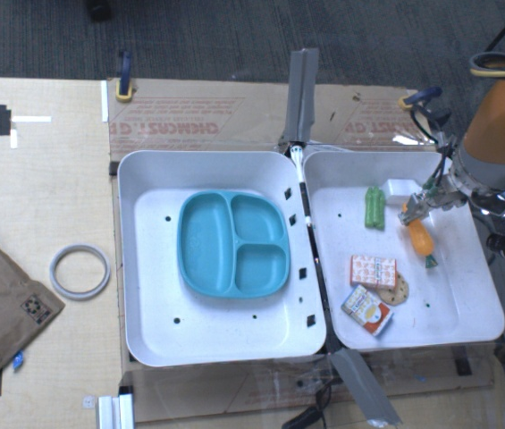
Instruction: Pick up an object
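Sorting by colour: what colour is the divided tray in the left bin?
Teal blue divided tray, camera view.

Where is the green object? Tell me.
The green ridged object lies in the right white bin, near its back, left of the gripper and above the small boxes.

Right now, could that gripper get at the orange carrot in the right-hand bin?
Probably yes. The gripper hangs just above the carrot, and nothing lies over it; the green piece and the small boxes sit apart from it.

The arm (493,141) is grey with an orange band, ending in a small metallic end effector (417,209).
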